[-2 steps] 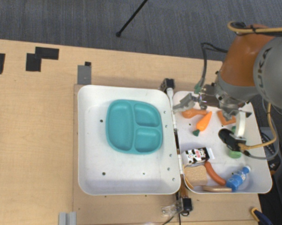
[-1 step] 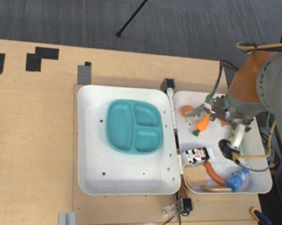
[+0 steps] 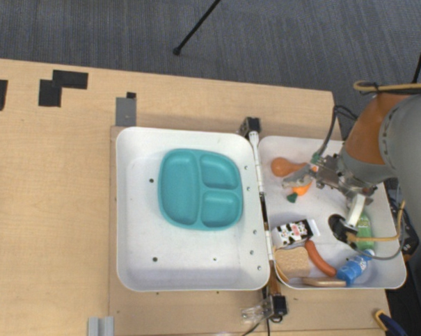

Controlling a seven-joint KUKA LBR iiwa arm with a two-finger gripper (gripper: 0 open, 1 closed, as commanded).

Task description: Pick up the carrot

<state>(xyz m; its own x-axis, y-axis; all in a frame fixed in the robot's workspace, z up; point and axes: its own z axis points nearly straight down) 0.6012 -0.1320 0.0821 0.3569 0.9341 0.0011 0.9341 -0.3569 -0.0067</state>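
Carrot [image 3: 299, 192]: small, orange, lying in the right bin [image 3: 394, 276] near its upper left
Gripper [image 3: 304, 179]: lowered just over the carrot, placed for a grasp; jaw state cannot be told
Teal tray [image 3: 199, 188]: in the left bin [image 3: 135, 216], well apart

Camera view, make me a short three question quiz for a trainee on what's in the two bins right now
1. True or false: the teal divided plate lies in the right bin.
2. Which thing is nearest the gripper? A) the carrot B) the blue bottle C) the slice of bread
3. Fill in: the arm reaches in over the ____ bin.

Key
1. False. The plate lies in the left bin.
2. A. The small orange carrot lies just below the gripper, near the right bin's upper left; the bottle and the bread lie at that bin's lower end.
3. Right.
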